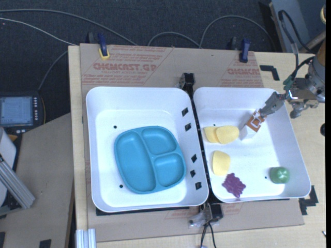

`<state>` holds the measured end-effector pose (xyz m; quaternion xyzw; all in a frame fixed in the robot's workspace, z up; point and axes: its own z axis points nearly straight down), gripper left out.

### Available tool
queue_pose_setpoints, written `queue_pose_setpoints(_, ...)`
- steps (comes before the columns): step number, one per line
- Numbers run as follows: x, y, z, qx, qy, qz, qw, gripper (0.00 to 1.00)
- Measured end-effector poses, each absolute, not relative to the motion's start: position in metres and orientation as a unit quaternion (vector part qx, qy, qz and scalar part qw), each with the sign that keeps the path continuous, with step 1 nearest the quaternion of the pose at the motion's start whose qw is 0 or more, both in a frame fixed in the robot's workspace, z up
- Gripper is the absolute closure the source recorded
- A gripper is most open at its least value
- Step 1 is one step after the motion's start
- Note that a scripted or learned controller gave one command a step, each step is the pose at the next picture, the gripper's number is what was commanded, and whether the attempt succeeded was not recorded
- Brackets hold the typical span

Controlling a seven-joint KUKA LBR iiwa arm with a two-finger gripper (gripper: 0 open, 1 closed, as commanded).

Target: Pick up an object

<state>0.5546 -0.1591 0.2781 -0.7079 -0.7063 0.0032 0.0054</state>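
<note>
The claw (252, 126) hangs over the right bin (295, 138) near a yellow piece (226, 134); its opening cannot be told.

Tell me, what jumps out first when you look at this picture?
The big blue divided plate jumps out first, lying in the left white bin. Next come the toys in the right white bin: yellow pieces near its left wall, a purple grape bunch and a green ball along the near edge. The gripper reaches in from the right, just beside the yellow pieces.
</note>
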Motion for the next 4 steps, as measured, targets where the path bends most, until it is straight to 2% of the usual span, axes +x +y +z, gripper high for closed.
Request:
queue_pose_setpoints(1, 0.557, -0.159, 0.284, -0.707, -0.707, 0.0, 0.001, 0.0)
queue_pose_setpoints(2, 0.547, -0.158, 0.235, -0.707, -0.707, 0.0014, 0.003, 0.0)
queue_pose_setpoints(4, 0.551, -0.161, 0.11, -0.707, -0.707, 0.0017, 0.004, 0.0)
